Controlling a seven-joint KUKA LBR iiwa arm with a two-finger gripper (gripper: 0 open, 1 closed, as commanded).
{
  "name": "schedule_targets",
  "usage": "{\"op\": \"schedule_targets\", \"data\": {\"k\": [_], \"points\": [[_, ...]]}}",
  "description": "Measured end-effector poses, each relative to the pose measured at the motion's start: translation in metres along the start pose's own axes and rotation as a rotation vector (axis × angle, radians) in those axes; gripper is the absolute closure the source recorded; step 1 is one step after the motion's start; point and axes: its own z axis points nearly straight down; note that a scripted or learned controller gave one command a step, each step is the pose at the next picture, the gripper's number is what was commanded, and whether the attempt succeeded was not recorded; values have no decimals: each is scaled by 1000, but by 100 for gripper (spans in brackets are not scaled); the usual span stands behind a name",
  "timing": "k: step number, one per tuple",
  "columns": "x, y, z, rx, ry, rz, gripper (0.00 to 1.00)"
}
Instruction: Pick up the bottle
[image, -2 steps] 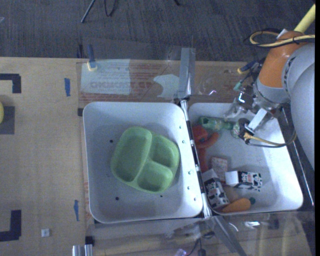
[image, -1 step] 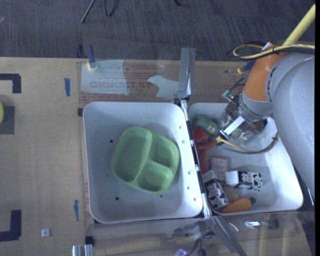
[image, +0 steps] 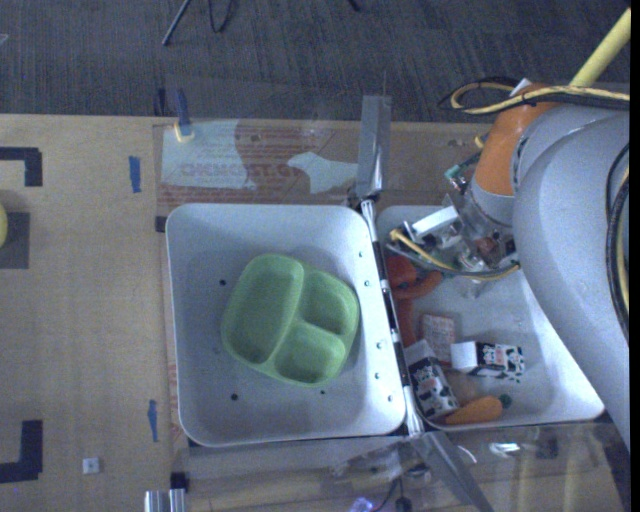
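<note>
In the right bin (image: 560, 385), a small bottle (image: 490, 358) with a white end and a cow-patterned label lies on its side near the middle. My gripper (image: 445, 250) hangs low over the bin's far left part, wrapped in yellow and white cables, above and to the left of the bottle and apart from it. Beneath the gripper, against the bin's left wall, lies a red-orange object (image: 408, 280), partly hidden by it.
The right bin also holds a cow-patterned carton (image: 430, 387), an orange carrot (image: 475, 408) at the near edge and a brownish packet (image: 438, 328). A green divided plate (image: 292, 318) rests in the left bin (image: 200, 250). The grey arm (image: 570, 230) covers the right bin's right side.
</note>
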Motion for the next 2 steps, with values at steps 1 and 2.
{"op": "schedule_targets", "data": {"k": [1, 2], "points": [[2, -1, -11, -3, 2, -6, 100], [-24, 47, 1, 0, 4, 216, 100]]}}
